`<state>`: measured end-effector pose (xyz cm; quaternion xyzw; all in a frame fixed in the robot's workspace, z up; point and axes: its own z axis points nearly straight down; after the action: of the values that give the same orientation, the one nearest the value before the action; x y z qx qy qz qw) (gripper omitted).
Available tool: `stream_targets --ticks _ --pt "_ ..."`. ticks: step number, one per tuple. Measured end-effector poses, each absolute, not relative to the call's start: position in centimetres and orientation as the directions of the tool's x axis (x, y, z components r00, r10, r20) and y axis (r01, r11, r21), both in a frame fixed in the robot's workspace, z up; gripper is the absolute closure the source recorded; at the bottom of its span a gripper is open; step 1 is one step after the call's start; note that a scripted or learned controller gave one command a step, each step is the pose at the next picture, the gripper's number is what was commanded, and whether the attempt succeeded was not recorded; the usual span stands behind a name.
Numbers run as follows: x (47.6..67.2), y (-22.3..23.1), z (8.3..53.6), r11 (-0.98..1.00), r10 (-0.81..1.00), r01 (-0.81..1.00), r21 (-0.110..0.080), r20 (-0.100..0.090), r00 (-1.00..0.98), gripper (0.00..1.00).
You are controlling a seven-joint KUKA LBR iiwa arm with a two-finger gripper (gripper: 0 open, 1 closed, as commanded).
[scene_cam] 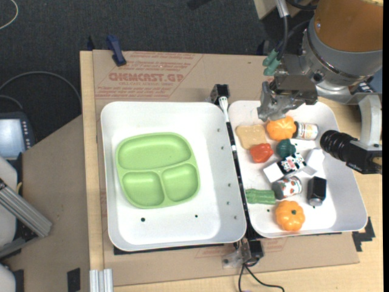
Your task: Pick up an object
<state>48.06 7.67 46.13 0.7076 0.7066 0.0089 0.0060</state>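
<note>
Jaws: state cannot be told; the gripper [271,109] hangs over the far left part of the right bin [349,221], and nothing is seen held.

Just beside it lies a small orange pumpkin [280,128], touching a small bottle [306,131] on its right. A tan slab [250,134] lies at the bin's left wall, with a red piece [261,152] just in front of it. A dark green piece [285,148] sits beside the red one.

Mid-bin: a white block [276,171], a printed toy [293,163], a can [289,187] and a black box [316,190], closely grouped. A green strip [260,196] lies at the left wall; a larger pumpkin [289,215] sits near the front edge.

The left bin [115,163] carries a green divided tray [158,169].

Both bins rest on cardboard [146,72] on the table.
</note>
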Motion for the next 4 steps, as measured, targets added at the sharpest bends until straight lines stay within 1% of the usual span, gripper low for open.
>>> stream_targets --ticks 1,2,3,4 --pt "47.9 11.7 38.1 0.004 1.000 1.000 -0.008 -0.001 -0.004 1.00" --pt "48.0 11.5 39.6 0.001 1.000 1.000 0.002 0.000 -0.001 1.00" --pt "47.7 18.3 30.4 0.006 1.000 1.000 -0.012 -0.002 -0.006 1.00" --pt "49.4 14.3 39.8 -0.004 1.000 1.000 0.012 0.002 0.004 1.00"
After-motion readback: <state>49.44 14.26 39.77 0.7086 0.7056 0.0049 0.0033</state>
